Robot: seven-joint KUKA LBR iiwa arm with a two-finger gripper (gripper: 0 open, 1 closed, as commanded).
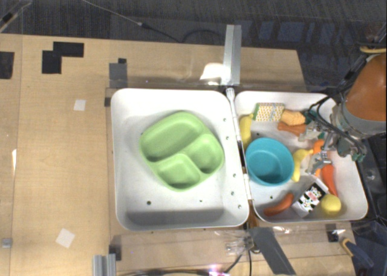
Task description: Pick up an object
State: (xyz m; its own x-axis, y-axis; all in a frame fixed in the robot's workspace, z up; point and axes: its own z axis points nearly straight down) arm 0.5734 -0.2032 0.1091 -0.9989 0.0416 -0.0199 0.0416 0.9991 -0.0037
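Lowest in view, the black-and-white block [309, 199] lies just beside an orange carrot [327, 177]; my gripper [322, 157] hovers above, fingers' spread unclear, so I should descend squarely.

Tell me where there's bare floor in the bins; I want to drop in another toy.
Left bin: free strips all round the green tray, widest along the near wall and the left side. Right bin: crowded, with the blue bowl, toys and gripper; hardly any bare floor between them.

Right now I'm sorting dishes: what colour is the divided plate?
Light green plate, camera view.
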